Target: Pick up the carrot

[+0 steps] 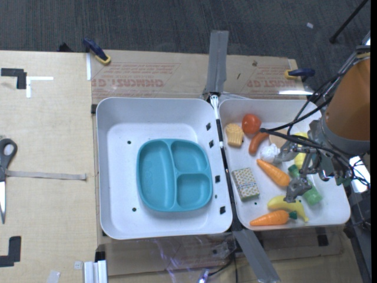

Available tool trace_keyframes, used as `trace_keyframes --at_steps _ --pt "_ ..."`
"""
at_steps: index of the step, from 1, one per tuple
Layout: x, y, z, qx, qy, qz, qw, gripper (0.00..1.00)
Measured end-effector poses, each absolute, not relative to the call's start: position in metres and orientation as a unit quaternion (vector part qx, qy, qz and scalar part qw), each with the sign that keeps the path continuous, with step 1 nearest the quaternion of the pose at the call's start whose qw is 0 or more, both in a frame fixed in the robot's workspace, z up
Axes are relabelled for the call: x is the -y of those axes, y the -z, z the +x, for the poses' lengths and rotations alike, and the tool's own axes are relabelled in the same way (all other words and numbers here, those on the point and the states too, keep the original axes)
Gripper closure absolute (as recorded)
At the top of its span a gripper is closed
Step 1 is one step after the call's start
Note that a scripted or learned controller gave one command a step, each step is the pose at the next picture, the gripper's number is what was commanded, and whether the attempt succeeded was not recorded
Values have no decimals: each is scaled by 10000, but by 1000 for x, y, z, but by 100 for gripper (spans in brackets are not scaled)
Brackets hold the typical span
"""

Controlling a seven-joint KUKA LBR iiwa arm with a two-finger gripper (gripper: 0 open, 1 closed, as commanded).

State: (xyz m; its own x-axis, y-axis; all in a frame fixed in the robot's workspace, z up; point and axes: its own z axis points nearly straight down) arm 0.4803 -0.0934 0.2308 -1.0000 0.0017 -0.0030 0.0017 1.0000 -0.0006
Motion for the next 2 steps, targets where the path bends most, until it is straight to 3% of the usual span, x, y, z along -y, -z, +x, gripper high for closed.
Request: trace_keyframes --at_steps 1,2 --pt "97 -148 529 -9992 2 -389 12 0" --pt "119 -93 538 -9950 2 994 24 0"
